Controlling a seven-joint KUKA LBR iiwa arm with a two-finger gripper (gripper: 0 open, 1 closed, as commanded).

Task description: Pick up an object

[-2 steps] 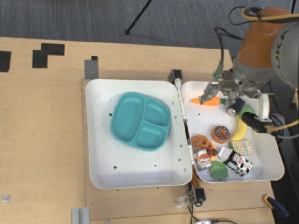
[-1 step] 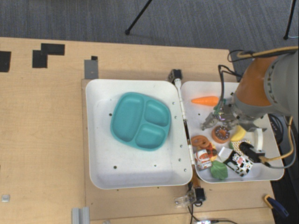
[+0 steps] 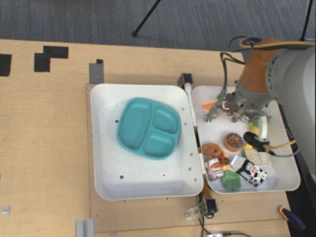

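Small objects lie jumbled in the right bin point(image 3: 291, 181): a green lump point(image 3: 231, 180), a brown disc point(image 3: 211, 149).

No legible text, brand, number or sign anywhere. Printed markings on small red-and-white packet point(image 3: 215, 168) and black-and-white patterned box point(image 3: 253, 173) in right bin too blurred to read.

Probably a robotics lab: a plywood bench point(image 3: 44, 147) bears two white bins point(image 3: 106, 181), a grey-and-orange industrial arm point(image 3: 276, 73) at three o'clock, grey carpet point(image 3: 74, 9) at twelve, cables trailing.
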